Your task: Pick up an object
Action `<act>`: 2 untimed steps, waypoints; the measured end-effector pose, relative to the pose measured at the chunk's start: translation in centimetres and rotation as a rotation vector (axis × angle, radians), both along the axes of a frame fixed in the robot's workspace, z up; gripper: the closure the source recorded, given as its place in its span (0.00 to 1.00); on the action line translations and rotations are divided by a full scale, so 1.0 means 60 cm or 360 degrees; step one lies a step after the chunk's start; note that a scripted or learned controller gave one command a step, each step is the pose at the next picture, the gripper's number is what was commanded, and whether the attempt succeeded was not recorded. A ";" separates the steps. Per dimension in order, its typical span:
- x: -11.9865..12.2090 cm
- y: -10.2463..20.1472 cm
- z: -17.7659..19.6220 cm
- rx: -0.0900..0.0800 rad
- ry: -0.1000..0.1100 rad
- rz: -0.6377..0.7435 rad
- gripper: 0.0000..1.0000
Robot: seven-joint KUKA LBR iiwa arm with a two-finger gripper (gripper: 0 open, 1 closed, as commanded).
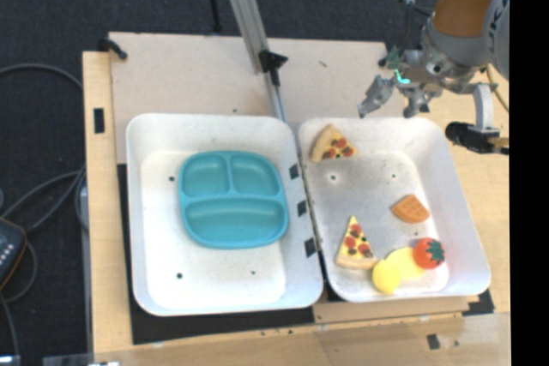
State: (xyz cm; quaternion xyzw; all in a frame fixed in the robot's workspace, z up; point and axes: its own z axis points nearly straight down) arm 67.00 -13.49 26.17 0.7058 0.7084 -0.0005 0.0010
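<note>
Fingers (374, 98) spread apart, nothing between them; gripper (395, 99) hangs over far rim of right bin (459, 184). In right bin: pizza slice (331, 144) at far left corner, second pizza slice (354, 243) near front, orange waffle piece (410, 209), yellow lemon (390, 272) touching red strawberry (428, 253). Left bin (146, 210) carries teal divided plate (232, 199). Both bins on counter (171, 73).
</note>
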 end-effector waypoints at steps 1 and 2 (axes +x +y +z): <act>0.000 -0.010 -0.072 0.0000 0.0005 -0.0006 0.00; -0.003 0.000 -0.147 0.0001 0.0006 -0.0003 0.00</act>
